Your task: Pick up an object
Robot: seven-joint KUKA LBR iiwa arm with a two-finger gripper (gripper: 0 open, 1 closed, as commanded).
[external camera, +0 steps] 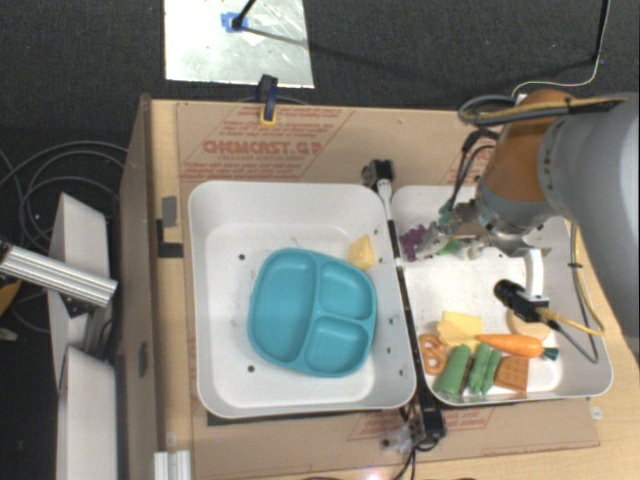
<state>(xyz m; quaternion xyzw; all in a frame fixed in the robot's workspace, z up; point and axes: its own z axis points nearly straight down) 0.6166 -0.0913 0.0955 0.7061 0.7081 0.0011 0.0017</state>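
The arm enters from the right of the frame, its end effector low over the upper left of the right bin, beside a purple grape cluster. Whether it grips anything, I cannot tell. A carrot, 2 green pickles, cheese, a pretzel and a cracker crowd that bin's lower edge. The left bin holds a blue divided plate.

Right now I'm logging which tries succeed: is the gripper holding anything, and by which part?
It cannot be told. The gripper sits low in the right bin beside a purple item, but nothing is clearly seen in its grasp.
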